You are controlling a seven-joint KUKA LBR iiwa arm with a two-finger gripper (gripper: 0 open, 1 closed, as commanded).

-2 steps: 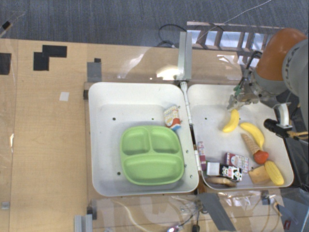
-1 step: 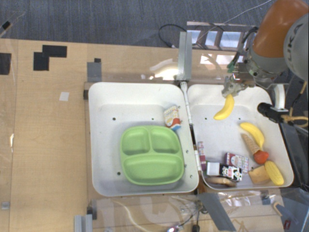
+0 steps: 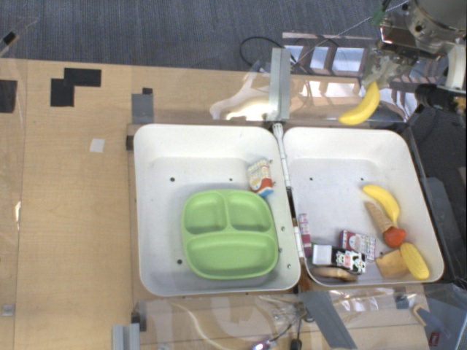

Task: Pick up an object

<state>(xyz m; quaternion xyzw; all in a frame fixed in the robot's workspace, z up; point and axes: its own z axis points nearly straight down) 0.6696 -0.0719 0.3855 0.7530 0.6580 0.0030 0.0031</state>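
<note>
The wooden surface (image 3: 66,217) carries two white bins side by side. The hand (image 3: 381,75), at the 1 o'clock corner of the view, is closed on a yellow banana (image 3: 363,106) and holds it above the far rim of the right bin (image 3: 332,168). The left bin (image 3: 157,170) contains a green divided plate (image 3: 229,233). A second banana (image 3: 384,200) lies at 3 o'clock in the right bin.

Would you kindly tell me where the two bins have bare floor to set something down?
Right bin: the upper left floor is bare, above the boxes and left of the banana; its lower right corner is crowded. Left bin: a bare strip left of and above the green tray.
</note>
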